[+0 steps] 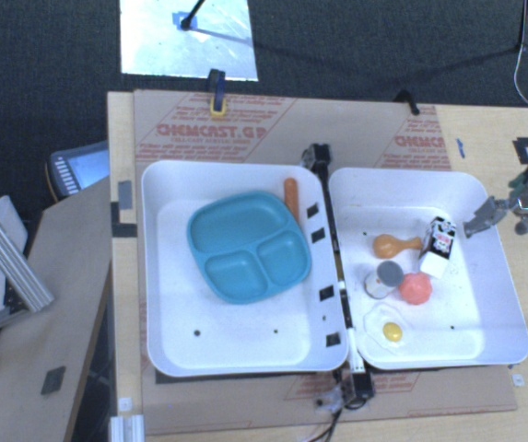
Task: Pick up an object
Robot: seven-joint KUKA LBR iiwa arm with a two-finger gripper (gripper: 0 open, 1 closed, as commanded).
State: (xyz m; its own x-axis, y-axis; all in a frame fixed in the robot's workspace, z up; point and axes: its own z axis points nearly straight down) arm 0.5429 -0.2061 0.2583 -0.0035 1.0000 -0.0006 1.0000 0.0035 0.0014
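The right bin (pixel 498 339) holds several small objects. An orange pear-shaped toy (pixel 394 244) lies near its middle, with a white and black box (pixel 439 244) just to its right. Below them sit a grey cylinder (pixel 385 277), a pink ball (pixel 416 288) and a toy fried egg (pixel 388 328). My gripper (pixel 500 219) hangs at the bin's right rim, up and to the right of the box, touching none of the objects. Most of the arm is cut off by the right edge of the view.
The left bin (pixel 167 339) holds a blue divided plate (pixel 248 245) and a thin orange sausage (pixel 290 197) by its right wall. A black divider with clips (pixel 330 247) runs between the bins. Cardboard (pixel 245 132) lies under both.
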